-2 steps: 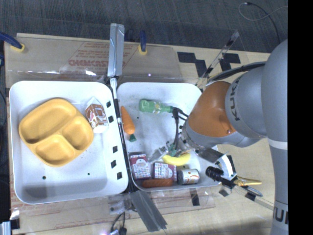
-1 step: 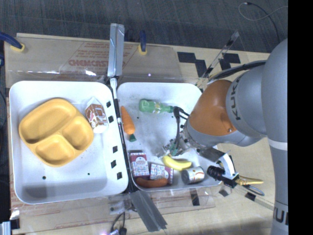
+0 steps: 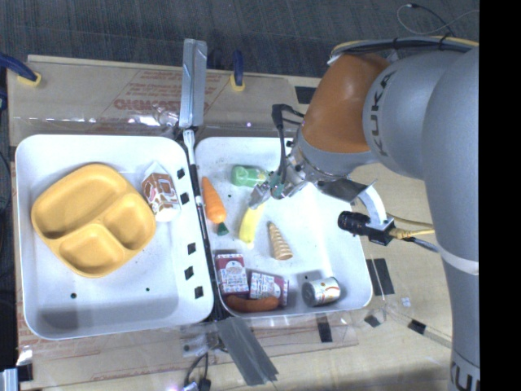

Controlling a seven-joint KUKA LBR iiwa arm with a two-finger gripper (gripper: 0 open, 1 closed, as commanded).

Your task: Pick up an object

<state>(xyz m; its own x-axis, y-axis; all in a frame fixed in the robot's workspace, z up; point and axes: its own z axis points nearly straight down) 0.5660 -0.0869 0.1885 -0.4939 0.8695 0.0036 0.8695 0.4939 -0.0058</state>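
You're not far into this one, as far as I can judge. The hand [image 3: 273, 188] sits low in the right bin [image 3: 352, 251], near its back edge, hanging just off the near end of the green block [image 3: 247, 175] and right above the top of the yellow banana-ish piece [image 3: 251, 222]. Nothing is between the fingers that I can see, and whether they're spread or pinched is honestly not something I can tell from this slanted view (the wrist covers most of it).

So the pick itself is not done yet. Nothing is lifted; every item lies on the bin floor. Closest candidates for the grab are the green block and the yellow piece. The carrot [image 3: 214, 204] lies beside the bin's left wall, and the ridged cone [image 3: 279, 241] is toward the middle. Along the front edge you've got two small red-and-white packets [image 3: 248, 279], a sausage [image 3: 254, 303] touching them, and a little can [image 3: 322, 291] on its side in the front right corner.

The left bin [image 3: 49, 300] holds a yellow divided tray [image 3: 91, 217] and a wrapped snack [image 3: 161, 191] against its right wall, well away from the hand.

What's left: settle on a target, close on it, then lift clear of the bin. My guess is the yellow piece is the one you're lined up on.
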